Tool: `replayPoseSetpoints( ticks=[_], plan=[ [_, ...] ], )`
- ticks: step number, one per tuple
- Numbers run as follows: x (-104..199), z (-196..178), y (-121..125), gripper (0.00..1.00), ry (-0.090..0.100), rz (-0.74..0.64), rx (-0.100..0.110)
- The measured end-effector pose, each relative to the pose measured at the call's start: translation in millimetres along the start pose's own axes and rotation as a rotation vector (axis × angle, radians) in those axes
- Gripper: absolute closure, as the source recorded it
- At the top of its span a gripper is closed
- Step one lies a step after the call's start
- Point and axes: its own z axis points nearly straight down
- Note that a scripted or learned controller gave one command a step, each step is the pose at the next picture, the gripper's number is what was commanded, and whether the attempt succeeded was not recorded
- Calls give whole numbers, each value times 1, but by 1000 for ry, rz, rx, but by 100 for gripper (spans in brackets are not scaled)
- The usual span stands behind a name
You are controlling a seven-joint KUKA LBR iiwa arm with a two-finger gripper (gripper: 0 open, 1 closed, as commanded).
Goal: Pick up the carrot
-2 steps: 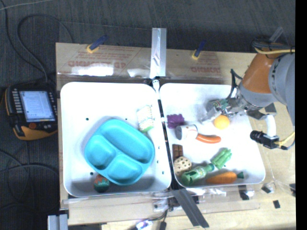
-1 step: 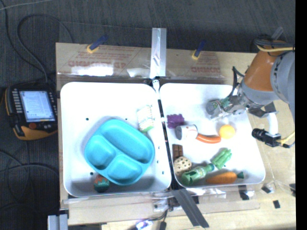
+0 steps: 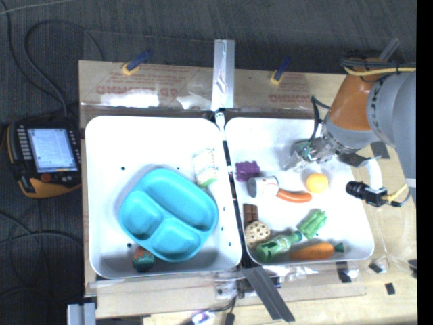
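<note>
Dark grey carpet floor (image 3: pixel 135 19) surrounds a light wooden bench (image 3: pixel 162 80); black cables (image 3: pixel 40 36) trail across the carpet.

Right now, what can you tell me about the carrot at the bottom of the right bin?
The carrot is a long orange toy, plastic-looking, with a small green top at its right end. It lies flat, almost level, along the near wall of the right bin. Its left end meets the green toy vegetable beside it. The gripper is well away from it.
</note>
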Motion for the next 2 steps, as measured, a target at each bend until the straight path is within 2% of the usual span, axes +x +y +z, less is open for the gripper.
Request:
replayPoseSetpoints(
  ticks=[1, 2],
  plan=[
    [2, 2, 0, 0, 3, -1, 2],
    [-40, -44, -30, 0, 11, -102, 10]
  ],
)
